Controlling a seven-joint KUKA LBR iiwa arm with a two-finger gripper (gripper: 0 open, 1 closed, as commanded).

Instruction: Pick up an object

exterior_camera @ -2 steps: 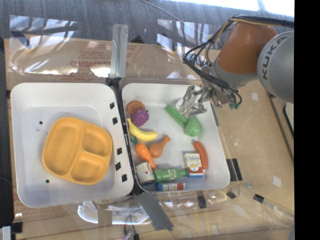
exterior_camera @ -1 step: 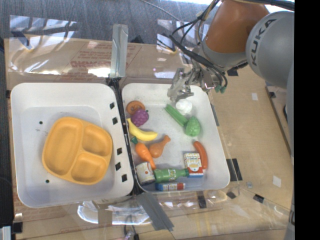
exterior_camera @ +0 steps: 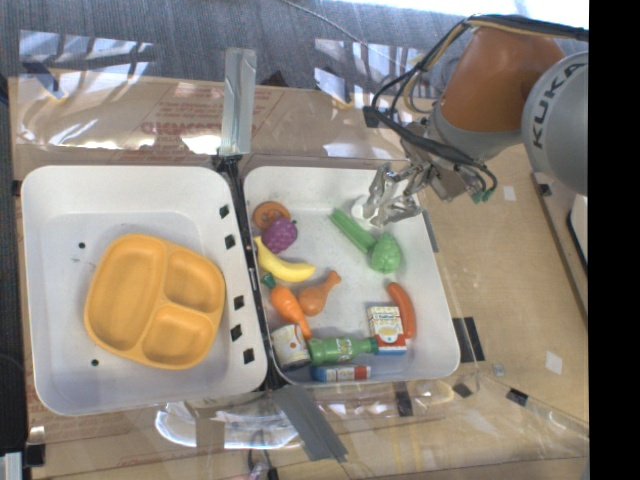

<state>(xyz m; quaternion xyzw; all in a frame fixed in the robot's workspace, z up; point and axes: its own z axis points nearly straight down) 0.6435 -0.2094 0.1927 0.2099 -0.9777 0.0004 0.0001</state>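
On your desk (exterior_camera: 500, 268) sit two white bins; the left bin (exterior_camera: 50, 268) holds a yellow tray (exterior_camera: 152, 301). The gripper (exterior_camera: 388, 205) hangs over the right bin (exterior_camera: 440, 308), just above the green vegetable (exterior_camera: 368, 241); you cannot tell the jaws' state.

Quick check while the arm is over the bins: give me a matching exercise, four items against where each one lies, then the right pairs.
Items:
1. yellow tray
2. banana
3. green bottle
4. tool

Places:
A. near the front wall of the right bin
B. over the right bin's far right part, above the green vegetable
C. in the left bin
D. by the divider, right bin

Pairs: 1-C, 2-D, 3-A, 4-B
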